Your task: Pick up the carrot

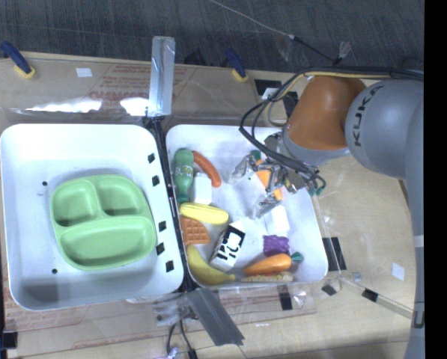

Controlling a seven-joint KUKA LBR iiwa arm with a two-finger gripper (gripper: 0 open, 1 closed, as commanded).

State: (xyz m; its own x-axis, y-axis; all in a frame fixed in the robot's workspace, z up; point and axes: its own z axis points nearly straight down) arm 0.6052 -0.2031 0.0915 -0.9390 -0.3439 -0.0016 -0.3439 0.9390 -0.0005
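Observation:
The carrot, orange with a green top, lies along the front wall of the right bin, just in front of a purple bunch of grapes. My gripper hangs over the back middle of that bin, well behind the carrot and apart from it. Its fingers stand spread open. A small orange piece shows among them, and I cannot tell what it is or whether it is gripped.
The right bin also holds a green cucumber, a red sausage, a corn cob, a waffle, a banana, a black-and-white card and a white block. A green divided plate lies in the left bin.

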